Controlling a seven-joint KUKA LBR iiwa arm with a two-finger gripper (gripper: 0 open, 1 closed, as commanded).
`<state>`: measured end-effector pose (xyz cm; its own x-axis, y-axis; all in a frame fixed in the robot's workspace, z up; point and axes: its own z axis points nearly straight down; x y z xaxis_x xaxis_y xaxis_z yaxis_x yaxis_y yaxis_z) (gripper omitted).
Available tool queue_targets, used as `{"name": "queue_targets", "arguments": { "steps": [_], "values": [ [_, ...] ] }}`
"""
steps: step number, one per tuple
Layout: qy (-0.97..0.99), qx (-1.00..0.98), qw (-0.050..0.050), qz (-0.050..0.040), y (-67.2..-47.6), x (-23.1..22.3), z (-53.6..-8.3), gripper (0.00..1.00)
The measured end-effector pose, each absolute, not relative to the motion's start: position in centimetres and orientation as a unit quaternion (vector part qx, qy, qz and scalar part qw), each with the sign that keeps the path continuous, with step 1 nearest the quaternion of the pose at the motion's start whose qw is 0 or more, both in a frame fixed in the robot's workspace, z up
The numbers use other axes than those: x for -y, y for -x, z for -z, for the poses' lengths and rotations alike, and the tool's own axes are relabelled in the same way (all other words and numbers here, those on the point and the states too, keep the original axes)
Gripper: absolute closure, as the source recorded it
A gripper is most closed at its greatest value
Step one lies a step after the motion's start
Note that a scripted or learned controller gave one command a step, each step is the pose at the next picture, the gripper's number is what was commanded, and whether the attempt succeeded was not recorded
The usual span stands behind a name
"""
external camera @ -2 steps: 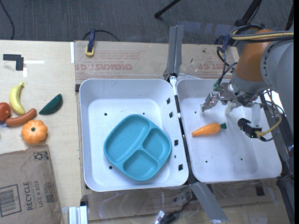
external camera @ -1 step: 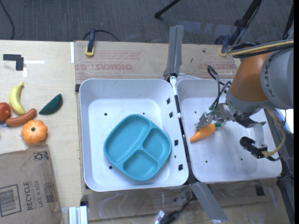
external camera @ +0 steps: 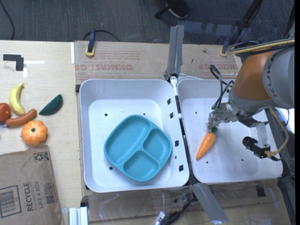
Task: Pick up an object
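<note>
An orange carrot (external camera: 205, 146) lies in the right bin (external camera: 234, 165), near its left wall, with its green top pointing up and right. My gripper (external camera: 213, 124) reaches down from the right and sits right over the carrot's green end, touching or nearly touching it. The carrot rests on the bin floor. A blue divided plate (external camera: 137, 147) lies in the left bin (external camera: 91, 125).
On the wooden bench left of the bins lie a banana (external camera: 17, 99), a tomato (external camera: 3, 111), a sausage (external camera: 20, 118), a small pumpkin (external camera: 34, 132) and a dark green piece (external camera: 51, 105). A brown paper bag (external camera: 26, 186) covers the front left corner.
</note>
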<state>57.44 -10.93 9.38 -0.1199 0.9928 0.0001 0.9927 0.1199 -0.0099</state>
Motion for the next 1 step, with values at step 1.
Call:
{"name": "queue_targets", "arguments": {
  "steps": [1],
  "values": [
    [0.654,0.757,0.004,-0.0019,-47.63,10.13,-8.76,1.00]
  ]
}}
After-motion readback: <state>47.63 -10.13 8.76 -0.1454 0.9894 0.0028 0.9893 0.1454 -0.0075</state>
